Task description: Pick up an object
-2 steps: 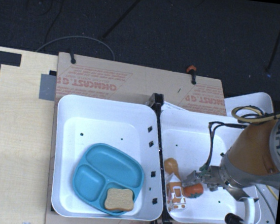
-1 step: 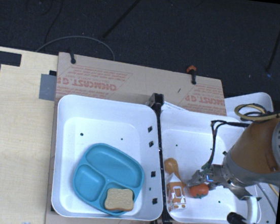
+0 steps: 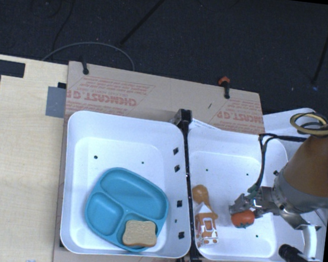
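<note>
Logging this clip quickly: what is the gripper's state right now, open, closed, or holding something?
Gripper: low in the right bin, right at the small red-orange object; whether it is open, shut or gripping cannot be told.

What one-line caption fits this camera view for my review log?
Arm's gripper low in the right bin at a small orange-red object; bottle nearby, blue tray with sponge in left bin.

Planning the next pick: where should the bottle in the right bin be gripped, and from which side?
Grip the bottle across its wider labelled lower body, coming from above. It lies flat along the bin's left wall, so close the gripper across its width with care for that wall.
</note>
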`<action>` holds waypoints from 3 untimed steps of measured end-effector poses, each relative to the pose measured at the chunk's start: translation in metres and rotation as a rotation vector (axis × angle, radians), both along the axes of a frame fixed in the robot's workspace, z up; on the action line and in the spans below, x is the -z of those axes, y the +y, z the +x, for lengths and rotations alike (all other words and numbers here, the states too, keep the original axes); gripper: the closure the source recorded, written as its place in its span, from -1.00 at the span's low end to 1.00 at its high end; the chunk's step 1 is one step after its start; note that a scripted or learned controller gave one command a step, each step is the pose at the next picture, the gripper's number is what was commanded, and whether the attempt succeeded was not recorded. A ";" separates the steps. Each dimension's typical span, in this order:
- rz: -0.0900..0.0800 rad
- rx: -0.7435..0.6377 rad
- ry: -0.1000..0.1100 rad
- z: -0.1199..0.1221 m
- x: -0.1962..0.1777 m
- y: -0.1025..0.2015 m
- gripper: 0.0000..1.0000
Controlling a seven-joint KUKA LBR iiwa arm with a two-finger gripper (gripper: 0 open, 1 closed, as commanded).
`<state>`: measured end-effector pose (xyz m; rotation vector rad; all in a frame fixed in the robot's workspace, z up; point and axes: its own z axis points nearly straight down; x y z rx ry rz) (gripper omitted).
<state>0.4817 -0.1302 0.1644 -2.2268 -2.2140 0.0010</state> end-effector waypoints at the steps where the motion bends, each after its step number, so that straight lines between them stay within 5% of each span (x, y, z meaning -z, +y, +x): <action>1: 0.000 -0.007 -0.002 0.002 -0.044 0.006 1.00; 2: -0.001 -0.007 -0.002 0.002 -0.077 0.005 1.00; 3: 0.002 -0.009 0.003 0.011 -0.069 0.052 1.00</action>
